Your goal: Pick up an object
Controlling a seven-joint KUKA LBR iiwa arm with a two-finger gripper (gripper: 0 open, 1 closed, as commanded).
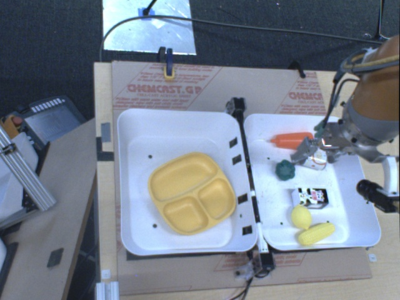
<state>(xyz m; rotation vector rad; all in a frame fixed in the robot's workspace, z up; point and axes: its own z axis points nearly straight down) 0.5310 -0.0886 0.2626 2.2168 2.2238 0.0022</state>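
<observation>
Right now the arm (375, 92) enters from the frame's right edge and its gripper (310, 152) hangs over the right bin (369, 230). Fingers hidden at this angle; cannot tell whether spread or closed. Orange carrot (292, 140) lies just up-left of it, dark green lump (285, 170) just below-left. Lower in the bin: black-and-white carton (310, 197), yellow lemon (301, 217), corn cob (316, 233). Left bin (134, 230) holds a yellow divided plate (190, 192).
</observation>
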